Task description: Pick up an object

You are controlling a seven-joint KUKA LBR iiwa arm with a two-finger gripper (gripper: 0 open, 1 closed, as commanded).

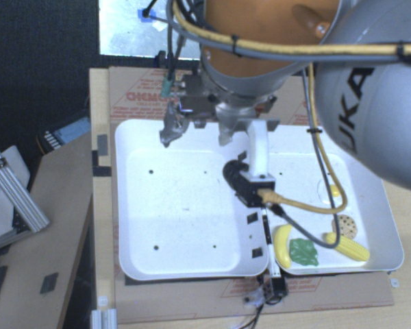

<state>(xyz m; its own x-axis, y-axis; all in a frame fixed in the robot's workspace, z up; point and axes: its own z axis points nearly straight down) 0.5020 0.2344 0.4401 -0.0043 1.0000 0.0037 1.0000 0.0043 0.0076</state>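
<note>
From my feed I see the grey arm with its orange band filling the top of the frame, reaching down so the gripper hangs over the back edge of the left bin. Its two fingers stand apart with nothing between them, so the claw is open and carries no object. The pickable things all lie in the right bin, near its front edge: a yellow banana close to the divider, a green leafy toy touching its right side, an ear of yellow corn just beyond that, and a round brown cookie just behind the corn. A yellow cable loops down from the arm across the right bin, ending at a black fitting over the divider between the bins.
</note>
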